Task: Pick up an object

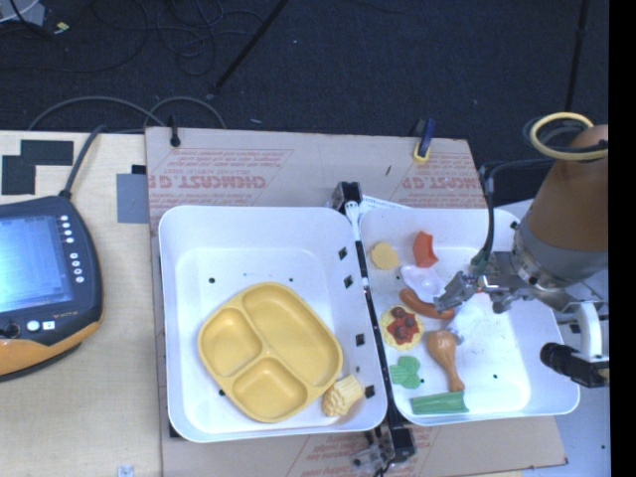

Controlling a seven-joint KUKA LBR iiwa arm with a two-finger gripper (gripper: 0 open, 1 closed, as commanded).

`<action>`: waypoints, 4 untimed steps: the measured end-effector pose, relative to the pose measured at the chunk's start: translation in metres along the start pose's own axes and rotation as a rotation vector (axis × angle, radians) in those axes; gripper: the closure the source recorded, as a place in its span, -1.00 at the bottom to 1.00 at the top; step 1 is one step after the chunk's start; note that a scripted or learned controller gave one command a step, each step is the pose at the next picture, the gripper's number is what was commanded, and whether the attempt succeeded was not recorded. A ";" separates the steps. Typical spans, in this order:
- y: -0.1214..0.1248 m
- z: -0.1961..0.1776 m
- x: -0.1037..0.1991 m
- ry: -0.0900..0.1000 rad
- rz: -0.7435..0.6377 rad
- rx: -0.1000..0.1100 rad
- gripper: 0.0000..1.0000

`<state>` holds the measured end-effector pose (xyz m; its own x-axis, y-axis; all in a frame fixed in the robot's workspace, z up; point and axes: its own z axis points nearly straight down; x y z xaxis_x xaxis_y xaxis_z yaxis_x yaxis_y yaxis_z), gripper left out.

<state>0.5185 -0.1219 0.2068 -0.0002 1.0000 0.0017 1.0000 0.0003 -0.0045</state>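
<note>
Desk (109, 386) carries two shallow white bins side by side on a cardboard sheet (298, 167).

Left bin (199, 237): yellow three-compartment tray (270, 349) lies roughly centre, tilted diag. A small yellow corn-like toy (341, 397) sits at the tray's lower-right corner, touching or just beside it, near the divider betw. bins.

Right bin (537, 391): several toy food items grouped in its left half. From top: pale yellow round pc. (385, 255), red pc. (425, 248) just beside it, a sausage-shaped item (422, 305) below, a small pizza-like disc (401, 328) w/ dark and red toppings, a brown drumstick (446, 354) to the disc's right, a green leafy pc. (404, 372), and a green bar (438, 402) lying flat near the bin's lower wall.

Arm enters from the right, grey w/ orange section above. Hand (460, 291) is low over the right bin, at the right end of the sausage-shaped item and just above the drumstick. Whether it touches either: cannot tell. Hand's state: cannot tell at this res. No item visibly betw. its tips.

Off the bins: a pendant w/ blue screen (40, 281) lies on the desk at far left. Blue clamp (424, 139) on the cardboard's top edge.
</note>
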 end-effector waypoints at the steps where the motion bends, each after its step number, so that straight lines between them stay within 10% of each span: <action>1: 0.018 0.096 0.007 -0.006 0.001 -0.021 -1.00; 2: 0.026 0.105 0.026 -0.028 0.011 -0.040 -1.00; 3: 0.026 0.100 0.036 -0.006 0.005 -0.030 1.00; 4: -0.038 0.016 0.072 0.001 -0.002 -0.002 1.00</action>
<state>0.4802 -0.0501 0.1915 -0.0018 1.0000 0.0031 1.0000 0.0018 -0.0029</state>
